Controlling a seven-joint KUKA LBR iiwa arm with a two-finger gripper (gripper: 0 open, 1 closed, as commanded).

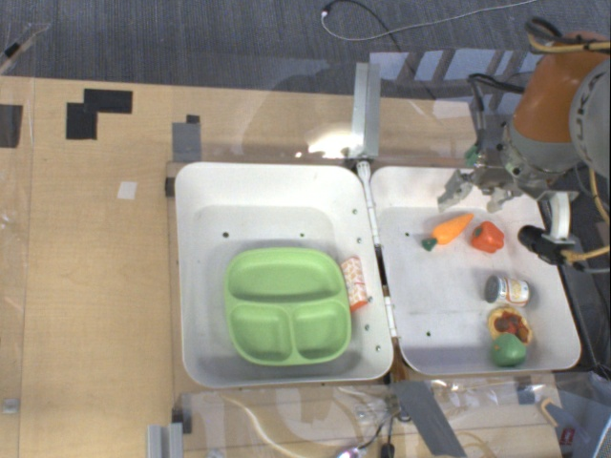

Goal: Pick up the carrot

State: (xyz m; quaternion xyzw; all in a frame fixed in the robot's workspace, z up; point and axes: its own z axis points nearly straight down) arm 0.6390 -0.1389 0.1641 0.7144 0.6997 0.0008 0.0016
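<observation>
The orange carrot [451, 229] with a green stem end lies tilted in the upper middle of the right bin [420, 303]. My gripper [474, 198] hangs just above and behind it, near the bin's far wall. It is open, its fingers spread to either side, with nothing between them. One fingertip [448, 197] points down to the left of the carrot's thick end.
A red pepper [487, 238] sits right beside the carrot. Below it lie a small can [506, 290], a pizza-like piece [508, 322] and a green fruit [509, 351]. The left bin [205, 256] holds a green divided plate [286, 303] and a small packet [354, 281].
</observation>
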